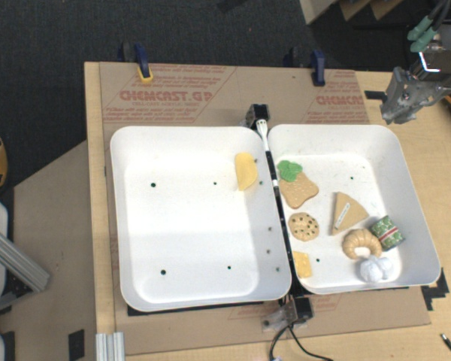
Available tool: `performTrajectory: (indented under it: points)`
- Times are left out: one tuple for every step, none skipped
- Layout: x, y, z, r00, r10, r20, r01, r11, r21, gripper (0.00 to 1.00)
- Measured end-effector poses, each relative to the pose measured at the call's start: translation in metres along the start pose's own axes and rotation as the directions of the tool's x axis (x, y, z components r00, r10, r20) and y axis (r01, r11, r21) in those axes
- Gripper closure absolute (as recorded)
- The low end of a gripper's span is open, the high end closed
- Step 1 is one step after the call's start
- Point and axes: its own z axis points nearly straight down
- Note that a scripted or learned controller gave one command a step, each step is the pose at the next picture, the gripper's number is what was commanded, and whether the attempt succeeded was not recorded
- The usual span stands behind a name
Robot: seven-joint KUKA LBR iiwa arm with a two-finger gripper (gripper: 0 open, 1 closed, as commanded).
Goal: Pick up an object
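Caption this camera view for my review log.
Gripper hangs outside the right bin of toy food; one yellow piece lies in the left bin.

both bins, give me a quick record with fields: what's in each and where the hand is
left bin: yellow piece near its right wall
right bin: green piece, toast slice, cookie, wedge, croissant, green can, white lump, small yellow block
hand: outside the bins, past the right bin's far right corner
holding: nothing seen between its fingers
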Motion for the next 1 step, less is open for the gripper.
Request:
performTrajectory:
  points:
    - [0.0554, 0.0186, 0.1515, 1.000, -0.009, 0.001, 0.009, 1.000, 0.026, 1.00]
